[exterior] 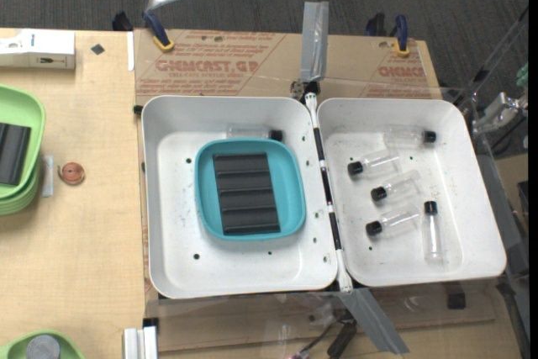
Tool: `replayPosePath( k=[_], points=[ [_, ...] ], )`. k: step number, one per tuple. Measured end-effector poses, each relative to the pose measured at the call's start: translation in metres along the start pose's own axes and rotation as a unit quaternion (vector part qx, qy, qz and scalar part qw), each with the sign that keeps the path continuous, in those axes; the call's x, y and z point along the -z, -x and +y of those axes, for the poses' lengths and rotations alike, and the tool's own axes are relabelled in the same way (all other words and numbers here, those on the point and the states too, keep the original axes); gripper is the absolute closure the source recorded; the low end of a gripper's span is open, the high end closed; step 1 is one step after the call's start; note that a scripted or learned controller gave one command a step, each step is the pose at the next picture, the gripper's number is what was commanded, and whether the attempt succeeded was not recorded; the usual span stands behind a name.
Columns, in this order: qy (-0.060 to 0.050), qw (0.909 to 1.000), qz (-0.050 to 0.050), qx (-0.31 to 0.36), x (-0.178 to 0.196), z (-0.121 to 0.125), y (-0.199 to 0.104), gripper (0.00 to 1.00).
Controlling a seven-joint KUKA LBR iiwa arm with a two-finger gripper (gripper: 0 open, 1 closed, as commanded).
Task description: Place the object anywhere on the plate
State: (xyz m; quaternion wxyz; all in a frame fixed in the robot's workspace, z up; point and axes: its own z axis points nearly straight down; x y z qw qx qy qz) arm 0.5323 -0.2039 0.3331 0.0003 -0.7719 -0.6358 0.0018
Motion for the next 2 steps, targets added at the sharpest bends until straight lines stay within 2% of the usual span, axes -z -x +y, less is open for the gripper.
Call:
replayPosePath(
  k=[1, 2],
  points=[
    [0.0, 0.9986, 0.0, -0.053, 0.0986, 0.0671, -0.0028, 0.0],
    [0.0, 0.9986, 0.0, -0.053, 0.0984, 0.0672, -0.003, 0.0]
  ],
)
